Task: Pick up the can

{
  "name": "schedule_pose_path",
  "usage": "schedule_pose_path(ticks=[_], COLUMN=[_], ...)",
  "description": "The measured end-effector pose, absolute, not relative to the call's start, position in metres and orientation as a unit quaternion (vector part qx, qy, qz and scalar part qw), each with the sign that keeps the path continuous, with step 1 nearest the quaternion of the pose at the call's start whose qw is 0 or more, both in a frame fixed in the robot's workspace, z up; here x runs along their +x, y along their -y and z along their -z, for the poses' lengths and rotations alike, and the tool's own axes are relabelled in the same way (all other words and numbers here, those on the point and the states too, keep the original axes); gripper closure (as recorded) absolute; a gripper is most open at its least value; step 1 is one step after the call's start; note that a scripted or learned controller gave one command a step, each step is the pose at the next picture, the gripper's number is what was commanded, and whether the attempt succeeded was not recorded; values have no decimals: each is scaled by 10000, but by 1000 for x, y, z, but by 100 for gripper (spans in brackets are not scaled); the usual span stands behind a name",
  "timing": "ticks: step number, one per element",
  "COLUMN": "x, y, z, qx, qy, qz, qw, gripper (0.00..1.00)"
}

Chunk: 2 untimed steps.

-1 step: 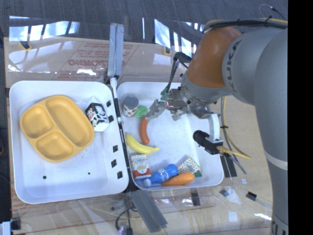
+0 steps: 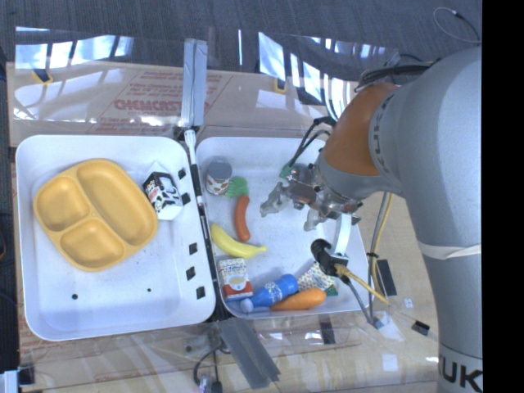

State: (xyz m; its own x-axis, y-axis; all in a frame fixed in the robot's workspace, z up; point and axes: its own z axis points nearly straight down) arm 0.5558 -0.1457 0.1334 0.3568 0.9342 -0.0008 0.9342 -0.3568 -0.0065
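Camera view: the jaws (image 2: pixel 291 205) hang over the right bin (image 2: pixel 270 150), spread open with nothing between them. The can (image 2: pixel 218 176) stands upright to their left, well apart, at the bin's far left corner. A sausage (image 2: pixel 241 217) and banana (image 2: pixel 235 244) lie between can and jaws.
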Motion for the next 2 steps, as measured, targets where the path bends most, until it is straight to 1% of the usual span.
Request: schedule_pose_path(ticks=[1,2], x=[575,602], y=[174,200], z=[-91,-92], qx=[-8513,-8369], qy=[5247,5473], qz=[-14,-3], qw=[11,13], gripper=[0,0])
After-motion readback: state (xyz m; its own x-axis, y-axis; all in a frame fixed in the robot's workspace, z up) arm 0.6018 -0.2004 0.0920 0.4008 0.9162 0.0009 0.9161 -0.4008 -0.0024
